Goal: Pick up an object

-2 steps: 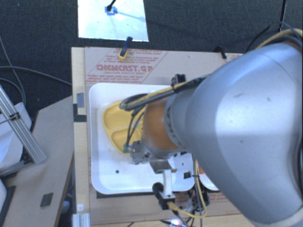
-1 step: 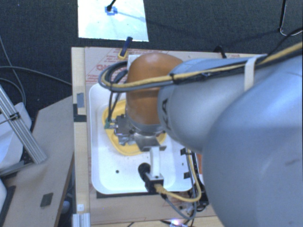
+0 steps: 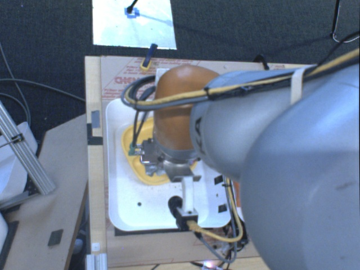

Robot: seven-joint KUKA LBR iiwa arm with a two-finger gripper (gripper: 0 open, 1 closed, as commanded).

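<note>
A flat yellow object [image 3: 144, 175] lies in the left white bin [image 3: 121, 207], toward its left middle. My gripper [image 3: 162, 161] hangs straight over it, pointing down into the bin. The grey wrist and the orange band [image 3: 177, 108] cover most of the yellow object. How close the gripper is to it I cannot tell. A small green bit [image 3: 134, 148] shows at the wrist's left edge, on top of the yellow object.
The big grey arm [image 3: 281, 167] hides the right bin and the right half of the bench. Cables [image 3: 214, 238] loop down at the left bin's front edge. A cardboard sheet [image 3: 115, 75] lies under the bins. An aluminium rail [image 3: 25, 153] stands at far left.
</note>
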